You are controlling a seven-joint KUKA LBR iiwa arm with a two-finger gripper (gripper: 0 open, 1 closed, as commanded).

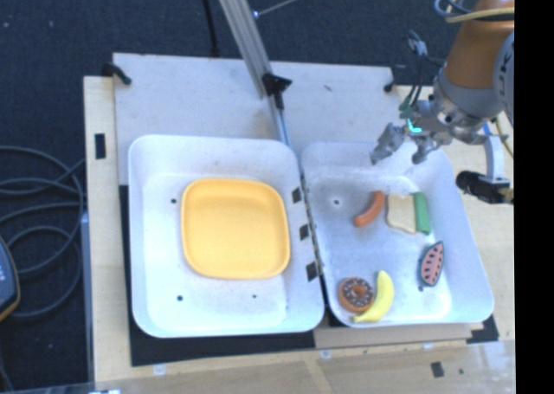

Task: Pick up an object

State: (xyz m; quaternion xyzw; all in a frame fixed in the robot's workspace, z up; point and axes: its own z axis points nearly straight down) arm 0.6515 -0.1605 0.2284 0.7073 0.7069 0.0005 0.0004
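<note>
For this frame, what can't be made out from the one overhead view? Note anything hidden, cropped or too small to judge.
- The grey and orange arm: cut off by the view's right edge.
- The two-finger gripper: too small and blurred to tell its height above the right white bin.
- The round brown doughnut-like toy: partly overlapped by the yellow toy banana; its surface detail is too small to read.
- The flat yellow plate hides the left white bin's floor beneath it.

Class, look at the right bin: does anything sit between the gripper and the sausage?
Nothing visible does. The gripper hangs above the bin's far edge, and bare bin floor separates it from the sausage.
</note>
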